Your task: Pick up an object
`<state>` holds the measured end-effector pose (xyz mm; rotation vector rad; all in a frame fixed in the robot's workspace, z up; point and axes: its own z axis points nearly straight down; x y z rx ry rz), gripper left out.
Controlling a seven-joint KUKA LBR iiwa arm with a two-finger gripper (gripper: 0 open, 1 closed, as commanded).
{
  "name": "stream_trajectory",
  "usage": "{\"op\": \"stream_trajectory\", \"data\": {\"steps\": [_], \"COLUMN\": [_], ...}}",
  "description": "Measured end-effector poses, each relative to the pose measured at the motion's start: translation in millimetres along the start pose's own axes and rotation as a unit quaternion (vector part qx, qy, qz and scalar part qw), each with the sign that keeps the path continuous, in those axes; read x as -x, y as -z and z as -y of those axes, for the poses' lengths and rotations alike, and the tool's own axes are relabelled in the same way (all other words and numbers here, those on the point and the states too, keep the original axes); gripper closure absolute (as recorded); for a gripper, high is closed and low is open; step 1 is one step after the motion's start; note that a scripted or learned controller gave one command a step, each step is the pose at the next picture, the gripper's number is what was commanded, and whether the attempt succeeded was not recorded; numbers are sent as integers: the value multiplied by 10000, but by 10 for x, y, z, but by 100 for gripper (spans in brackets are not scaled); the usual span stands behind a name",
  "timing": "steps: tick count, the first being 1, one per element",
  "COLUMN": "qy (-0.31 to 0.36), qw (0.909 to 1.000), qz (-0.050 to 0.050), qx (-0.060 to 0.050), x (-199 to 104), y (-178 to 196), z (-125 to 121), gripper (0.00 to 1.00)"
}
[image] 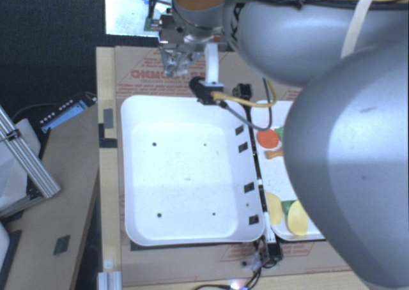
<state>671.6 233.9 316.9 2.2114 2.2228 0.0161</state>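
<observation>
My gripper (174, 63) hangs above the cardboard just beyond the far edge of the left white bin (185, 174), near its back middle. I see nothing in it. The right bin (276, 166) is mostly hidden under the big grey arm. In its visible strip lie a red-orange round object (268, 137), a small orange piece (273, 152), two yellow objects (297, 218) and a bit of green (289, 206) between them.
Black clips (248, 188) line the seam between the bins. A black connector with a yellow cable (206, 92) hangs over the left bin's far right corner. An aluminium frame (29, 164) and a blue-striped device (64, 113) lie left of the cardboard base.
</observation>
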Motion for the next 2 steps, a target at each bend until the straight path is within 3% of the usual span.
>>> {"op": "stream_trajectory", "data": {"steps": [1, 2], "qy": [9, 20], "qw": [10000, 9999], "qz": [-18, 13], "qx": [26, -101], "x": [-10, -29], "y": [1378, 788], "z": [194, 1519], "gripper": [100, 100]}}
